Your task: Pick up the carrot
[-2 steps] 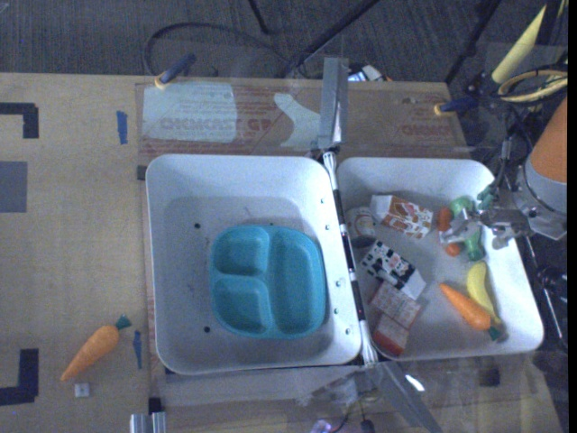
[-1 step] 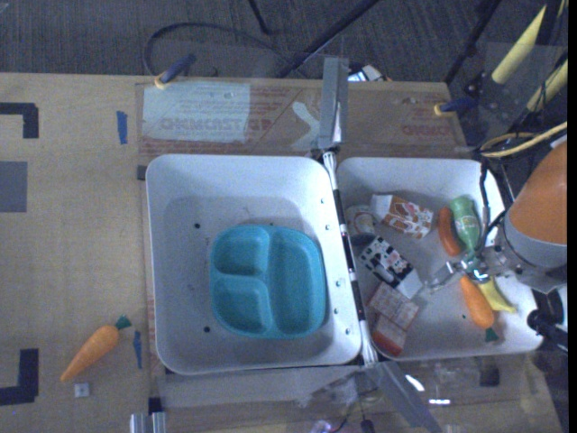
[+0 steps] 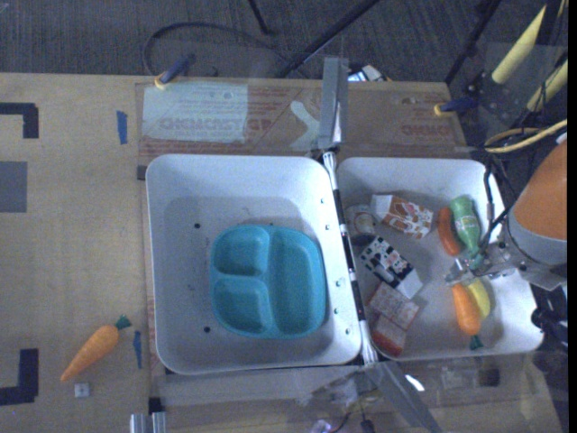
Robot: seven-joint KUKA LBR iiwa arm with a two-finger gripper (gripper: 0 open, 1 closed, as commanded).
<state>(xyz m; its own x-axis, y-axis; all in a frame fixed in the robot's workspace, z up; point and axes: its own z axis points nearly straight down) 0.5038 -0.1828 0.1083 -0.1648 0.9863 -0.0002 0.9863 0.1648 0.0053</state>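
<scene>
Claw [image 3: 476, 269] at right of frame hovers just above small orange plastic carrot [image 3: 465, 309] lying in the right white bin [image 3: 424, 171]; finger spread unclear; carrot not yet lifted.

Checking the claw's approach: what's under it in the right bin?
Under the claw lie a carrot and a yellow piece beside it; the claw covers their upper ends.

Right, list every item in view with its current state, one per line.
gripper: low over right bin, just above a carrot.
carrot in right bin: lying flat, beside banana.
carrot on bench: lying outside the bins.
blue tray: flat in left bin.
green bottle: lying down.
cow-print carton: lying on its side.
</scene>
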